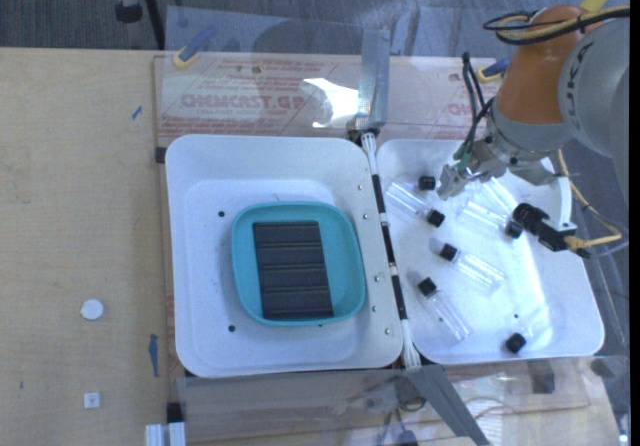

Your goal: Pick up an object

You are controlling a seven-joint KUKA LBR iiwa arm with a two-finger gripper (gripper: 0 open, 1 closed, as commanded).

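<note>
Nearest the camera, at the 5 o'clock corner of the right bin (590, 329), a clear vial with a black cap (515, 342) lies close to the rim, and just toward 10 o'clock from it another clear vial (438, 302) lies slantwise with its cap up-left. Above that, near the bin's middle, a third capped vial (468, 264) stretches toward 4 o'clock. To the left, the left bin (200, 234) holds a teal tray (245, 264) with a dark ribbed block (292, 270) lying flat inside it. A small white disc (92, 310) sits well apart on the wooden bench (70, 184) at 9 o'clock. Further back in the right bin, a vial (412, 202) lies near the divider, a longer one (497, 214) lies to its right, and a loose black cap (427, 182) rests at 11 o'clock. The gripper (452, 180) hangs low over that far part of the bin, just beside the loose cap; whether its fingers are apart or together cannot be told, and nothing is seen between them. Behind it rises the grey arm (600, 84) with its orange band (535, 74).
</note>
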